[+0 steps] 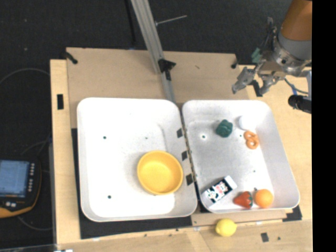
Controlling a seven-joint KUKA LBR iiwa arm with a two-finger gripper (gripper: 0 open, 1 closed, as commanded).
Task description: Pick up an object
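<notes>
The pincer (255, 81) hangs above the bench just past the far edge of the right-hand bin (210, 114), with the arm's orange band (298, 20) rising behind it toward the right. Its fingers look spread apart, and nothing sits between them, so it carries no load; this reads as a waiting or approach pose before any grasp.

Everything it could pick lies nearer the camera than the pincer, inside that bin. Closest, just below it, are a small white round thing (244, 122), a green cap-like piece (224, 128) a little to the left, and an orange pretzel-shaped ring (252, 139). Well apart from the pincer, in the bin's near corner, a black-and-white carton (219, 189), a red pepper-like toy (242, 199) and an orange ball (263, 198) crowd together, the last two touching; that crowding would probably make a clean grip harder there.

Far off to the pincer's left, a yellow bowl (160, 172) sits alone in the left bin (105, 119). A lemon (226, 227) lies on the bench outside both bins.
</notes>
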